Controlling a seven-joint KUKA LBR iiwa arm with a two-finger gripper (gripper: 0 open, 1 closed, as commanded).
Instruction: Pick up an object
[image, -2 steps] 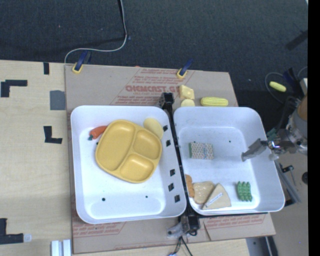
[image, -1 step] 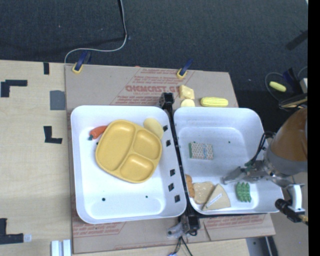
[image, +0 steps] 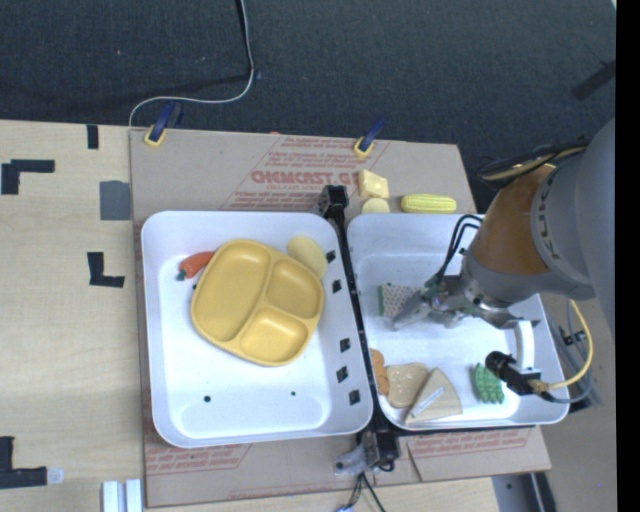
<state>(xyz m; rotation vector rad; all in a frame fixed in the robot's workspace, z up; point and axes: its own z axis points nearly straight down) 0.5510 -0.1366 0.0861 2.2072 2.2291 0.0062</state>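
My gripper is low inside the right bin, reaching left from the grey and orange arm. Its tip is right beside a small grey-green textured piece on the bin floor, and I cannot tell whether it touches the piece. Along the near side of that bin lie an orange piece, a tan bread slice, a sandwich wedge and a green toy.
The left bin holds a yellow divided plate, an orange carrot partly under it and a pale yellow fruit. Behind the bins on the cardboard sit a cheese cube, a pale ball and a corn cob.
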